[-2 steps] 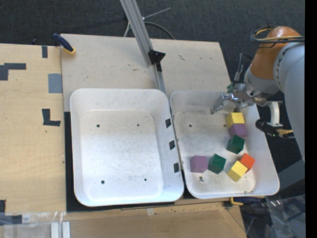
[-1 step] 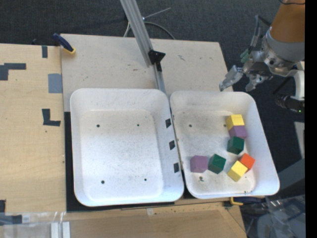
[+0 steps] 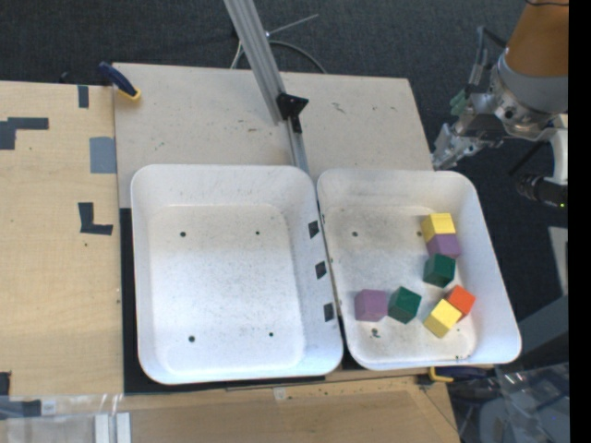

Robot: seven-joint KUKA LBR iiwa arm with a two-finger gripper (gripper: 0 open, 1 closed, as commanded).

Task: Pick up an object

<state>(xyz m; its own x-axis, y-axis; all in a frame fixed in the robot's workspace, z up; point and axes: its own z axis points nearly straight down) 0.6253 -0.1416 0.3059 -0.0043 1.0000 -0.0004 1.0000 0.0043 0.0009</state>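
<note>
Several small cubes lie in the right bin (image 3: 388, 185), all toward its right and front. A yellow cube (image 3: 438, 224) touches a purple cube (image 3: 444, 245), with a green cube (image 3: 439, 269) just below them. Nearer the front sit an orange cube (image 3: 460, 298), a second yellow cube (image 3: 443, 317), a second green cube (image 3: 404, 304) and a second purple cube (image 3: 371, 305). My gripper (image 3: 450, 146) hangs outside the bin, above its back right corner, with nothing seen in it. The arm's orange band (image 3: 540, 26) is at the top right.
The left bin (image 3: 222, 275) stands beside the right one, their rims meeting in the middle. A slanted aluminium bar (image 3: 263, 53) runs from the top down to the bins' shared back edge. A blue and yellow clamp (image 3: 120, 79) lies at the back left.
</note>
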